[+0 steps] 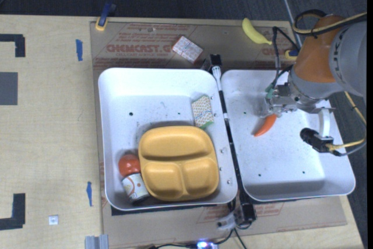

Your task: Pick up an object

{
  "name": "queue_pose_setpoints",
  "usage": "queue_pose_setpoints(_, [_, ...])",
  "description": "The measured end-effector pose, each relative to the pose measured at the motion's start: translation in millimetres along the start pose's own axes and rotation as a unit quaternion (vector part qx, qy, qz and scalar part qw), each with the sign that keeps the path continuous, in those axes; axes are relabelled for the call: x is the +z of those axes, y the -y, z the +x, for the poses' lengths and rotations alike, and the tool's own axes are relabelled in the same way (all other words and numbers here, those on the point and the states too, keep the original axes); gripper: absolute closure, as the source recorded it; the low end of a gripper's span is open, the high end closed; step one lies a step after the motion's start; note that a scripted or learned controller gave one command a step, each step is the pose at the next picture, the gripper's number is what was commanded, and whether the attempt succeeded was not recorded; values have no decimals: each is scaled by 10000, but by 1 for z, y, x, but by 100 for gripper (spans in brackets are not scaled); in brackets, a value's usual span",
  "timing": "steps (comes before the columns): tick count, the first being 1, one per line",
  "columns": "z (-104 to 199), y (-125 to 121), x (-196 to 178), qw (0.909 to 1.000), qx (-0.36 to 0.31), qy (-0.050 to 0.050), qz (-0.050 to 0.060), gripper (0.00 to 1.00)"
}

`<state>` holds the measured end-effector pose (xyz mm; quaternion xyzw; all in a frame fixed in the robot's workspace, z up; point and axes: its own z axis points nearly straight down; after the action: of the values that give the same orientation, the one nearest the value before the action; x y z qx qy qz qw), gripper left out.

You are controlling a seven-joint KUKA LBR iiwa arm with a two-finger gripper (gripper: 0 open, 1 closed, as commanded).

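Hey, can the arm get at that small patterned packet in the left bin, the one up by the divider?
Probably yes. The patterned packet lies uncovered by the left bin's right wall, with the yellow tray just below it. The gripper is over the right bin, above the carrot.

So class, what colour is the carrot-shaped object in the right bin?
Orange, on the carrot under the gripper, shown in the camera view.

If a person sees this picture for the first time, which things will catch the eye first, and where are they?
The big yellow divided tray stands out, lying in the left bin toward its near side. Next comes the arm's orange band at the right, above the right bin. Just below the tool, a small orange carrot lies on that bin's floor.
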<state>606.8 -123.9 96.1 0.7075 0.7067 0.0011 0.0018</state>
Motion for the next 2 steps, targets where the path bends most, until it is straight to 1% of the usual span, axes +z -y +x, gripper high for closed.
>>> queue_pose_setpoints(1, [91,49,-89,10000,-12,-11,22,100])
queue_pose_setpoints(2, [155,123,-112,10000,-10,-12,35,100])
